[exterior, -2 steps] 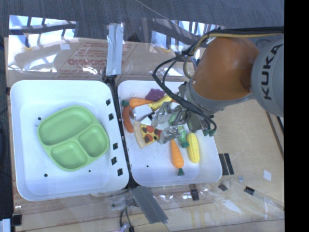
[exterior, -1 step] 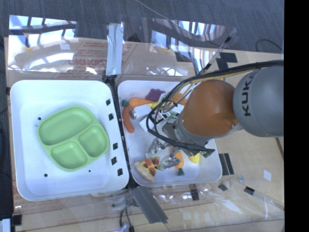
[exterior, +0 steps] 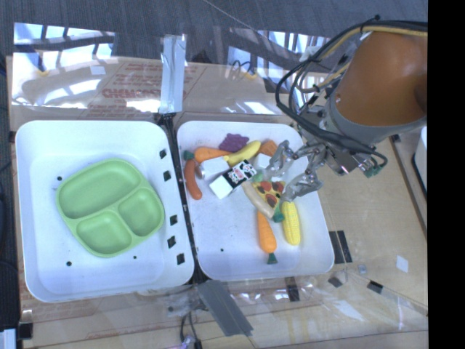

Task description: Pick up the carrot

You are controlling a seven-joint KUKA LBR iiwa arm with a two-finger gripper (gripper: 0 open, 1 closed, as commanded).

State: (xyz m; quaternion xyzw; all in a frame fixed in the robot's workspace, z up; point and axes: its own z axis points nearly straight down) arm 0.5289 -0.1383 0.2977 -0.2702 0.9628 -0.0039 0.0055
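Low in the right bin (exterior: 218, 264), toward the frame's bottom centre-right, the carrot (exterior: 265, 235) lies flat on the white floor with its long axis nearly vertical in the frame, leaning a little; the orange root end points up toward the pizza slice (exterior: 266, 193) and the green stub points down toward the bin's lower rim. The corn (exterior: 290, 222) lies just to its right, almost parallel and very close, perhaps touching near the top. The gripper (exterior: 290, 173) hangs above and to the upper right of the carrot, over the pizza slice, its fingers spread apart with nothing between them. The likeliest trouble, as I judge it, is a descent that lands on the pizza or catches the corn, since both crowd the carrot's upper end; closing along the carrot's length rather than across it would also let it slip out. Other orange pieces further up, the sausage (exterior: 192, 179) by the left wall and a second carrot (exterior: 209, 153) near the top, could be mistaken for the target. A green plate (exterior: 109, 207) sits in the left bin (exterior: 43, 267).
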